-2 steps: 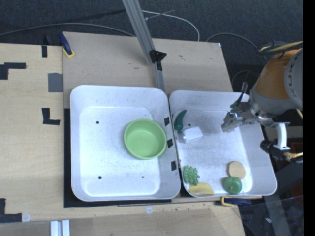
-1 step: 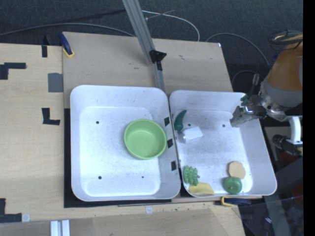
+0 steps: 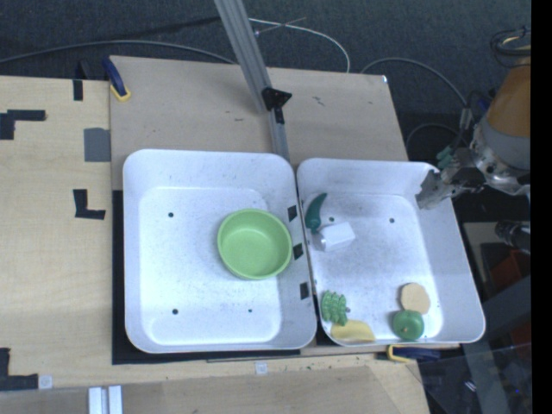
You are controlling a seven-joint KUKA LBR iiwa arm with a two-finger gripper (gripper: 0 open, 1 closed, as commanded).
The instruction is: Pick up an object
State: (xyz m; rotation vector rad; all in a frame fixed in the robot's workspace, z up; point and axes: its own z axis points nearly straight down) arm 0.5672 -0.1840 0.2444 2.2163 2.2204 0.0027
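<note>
I cannot tell how far my tool [image 3: 431,188] gapes; descending here risks clipping the right bin's rim [image 3: 448,218] beneath it.

Two white bins [image 3: 138,231], finely speckled, sit on a pale tan worktop [image 3: 198,102]. The bowl [image 3: 254,244] is light green. Beside it lie a dark green pepper [image 3: 316,211], a white block [image 3: 337,234], a tan disc [image 3: 415,297], a green apple [image 3: 408,324] and a yellow piece [image 3: 355,332].
</note>
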